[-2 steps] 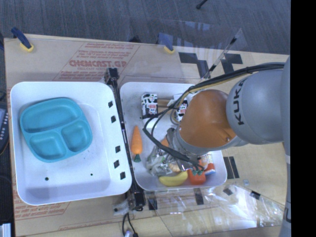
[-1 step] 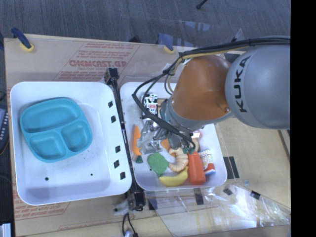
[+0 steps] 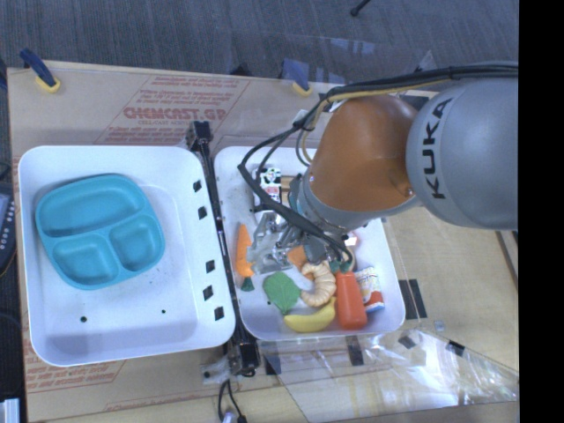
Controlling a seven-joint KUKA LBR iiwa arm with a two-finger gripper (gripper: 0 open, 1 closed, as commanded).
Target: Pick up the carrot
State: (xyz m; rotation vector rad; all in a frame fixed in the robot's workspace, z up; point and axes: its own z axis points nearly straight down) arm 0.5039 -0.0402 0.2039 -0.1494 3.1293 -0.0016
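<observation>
"KUKA" lettering on arm (image 3: 458, 152); "CHEMCAST GP" printed on board (image 3: 176, 113). Carrot (image 3: 243, 251) against right bin (image 3: 231, 183) left wall. Gripper (image 3: 271, 247) beside carrot, finger state indeterminate. Banana (image 3: 310, 321) at front edge.

Single fixed camera, mounted above surface (image 3: 159, 104), looking down at slant. Far edge of surface near top of frame, dark carpeted floor (image 3: 176, 16) beyond it; near edge at bottom. Moderate distance: both white bins fit whole, left bin (image 3: 53, 342) and right bin (image 3: 231, 170) side by side across frame middle. Arm (image 3: 458, 157) enters from right, sits close under lens, looms large, hides much of right bin's far half. One view, nothing shared.
</observation>
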